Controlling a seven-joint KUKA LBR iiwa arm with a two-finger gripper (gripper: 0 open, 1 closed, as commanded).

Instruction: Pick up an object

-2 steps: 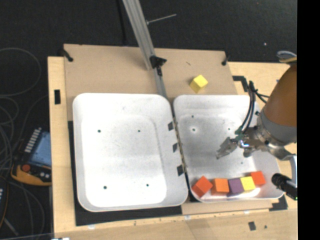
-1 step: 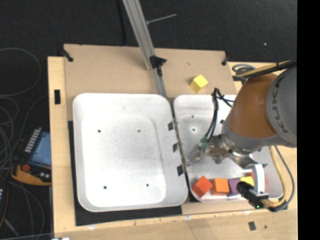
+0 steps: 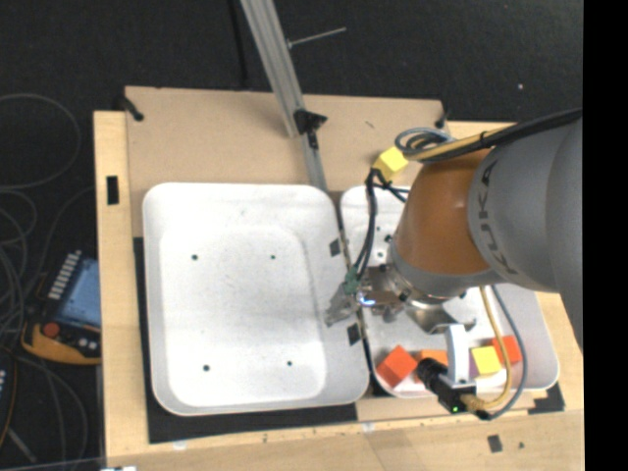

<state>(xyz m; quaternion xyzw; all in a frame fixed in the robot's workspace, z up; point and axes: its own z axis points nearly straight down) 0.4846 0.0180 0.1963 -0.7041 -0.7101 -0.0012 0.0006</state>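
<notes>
You see the arm (image 3: 471,224) crowding the right bin (image 3: 545,361); the left bin (image 3: 162,263) lies open. The gripper (image 3: 358,302) sits at their shared edge, its opening and grasp unclear.

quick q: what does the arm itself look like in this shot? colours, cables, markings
Bulky grey arm with a wide orange band above the wrist and dark lettering on the grey shell. Black cables run down its side from a yellow connector. The gripper is small, metallic and grey.
</notes>
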